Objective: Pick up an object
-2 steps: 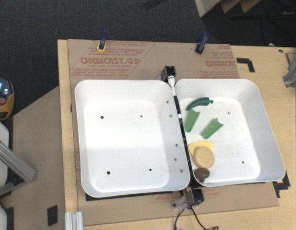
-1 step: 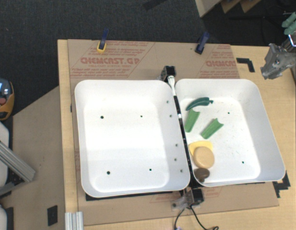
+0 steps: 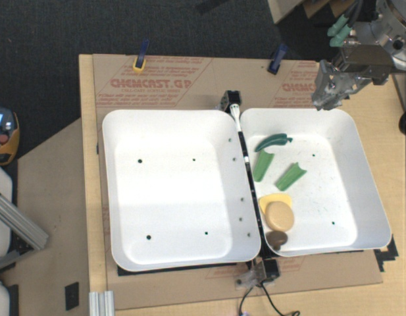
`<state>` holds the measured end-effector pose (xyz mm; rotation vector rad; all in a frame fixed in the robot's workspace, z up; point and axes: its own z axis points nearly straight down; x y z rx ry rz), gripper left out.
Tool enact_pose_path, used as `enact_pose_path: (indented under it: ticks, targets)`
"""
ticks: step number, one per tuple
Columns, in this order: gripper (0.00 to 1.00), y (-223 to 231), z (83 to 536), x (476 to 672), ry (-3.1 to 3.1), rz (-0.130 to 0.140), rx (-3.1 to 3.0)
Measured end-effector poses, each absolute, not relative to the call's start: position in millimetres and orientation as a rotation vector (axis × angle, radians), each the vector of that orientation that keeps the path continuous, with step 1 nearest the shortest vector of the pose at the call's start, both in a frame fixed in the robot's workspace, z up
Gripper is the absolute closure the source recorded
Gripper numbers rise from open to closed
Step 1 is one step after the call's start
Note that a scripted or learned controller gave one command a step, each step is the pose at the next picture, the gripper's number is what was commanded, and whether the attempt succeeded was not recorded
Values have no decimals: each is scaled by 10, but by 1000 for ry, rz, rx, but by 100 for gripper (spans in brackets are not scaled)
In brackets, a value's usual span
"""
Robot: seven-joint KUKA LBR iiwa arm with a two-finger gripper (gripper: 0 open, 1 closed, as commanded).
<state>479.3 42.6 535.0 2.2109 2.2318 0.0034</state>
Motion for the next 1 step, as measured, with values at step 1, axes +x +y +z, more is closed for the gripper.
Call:
enact_pose_path:
  ticks: [1]
  targets:
    - [100,1221,5348,4791,2232,6,2210]
